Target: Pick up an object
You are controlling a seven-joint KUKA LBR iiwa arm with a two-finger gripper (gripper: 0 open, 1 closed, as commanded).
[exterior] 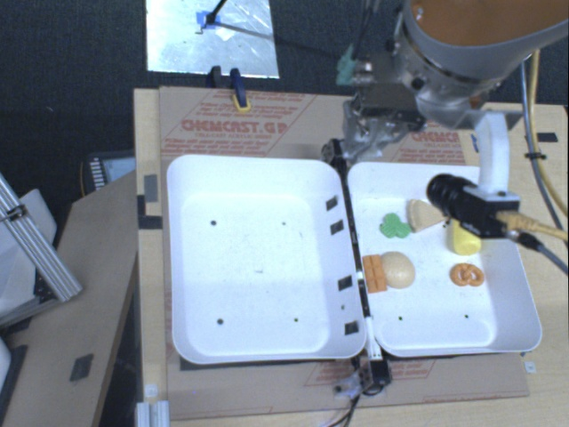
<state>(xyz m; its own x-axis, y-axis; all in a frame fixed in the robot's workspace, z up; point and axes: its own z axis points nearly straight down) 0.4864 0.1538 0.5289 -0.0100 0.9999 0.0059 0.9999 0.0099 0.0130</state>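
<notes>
Nearest us, the right bin [444, 332] has a bare strip of floor along its near rim. The left bin [249, 256] offers open room across its whole floor.

Further in lie the candidates. An orange waffle block [374, 272] touches a pale bun [398, 269] just beside the divider [354, 238], and a pretzel [467, 276] sits alone toward the right wall. Beyond them are a yellow piece [464, 240], a green piece [395, 227] and a beige wedge [423, 213], close together.

Farthest, the arm [480, 25] hangs over the far rim near the divider, with the jaws above the bins' far corner. We cannot tell whether they are released or clenched, and we see nothing between them.

We judge this to be the approach step, with nothing picked yet. The next move calls for travel toward us and down onto one item. We think the pretzel is the cleanest choice, since it stands apart. The waffle block is crowded by the divider on one side and the bun on the other.
</notes>
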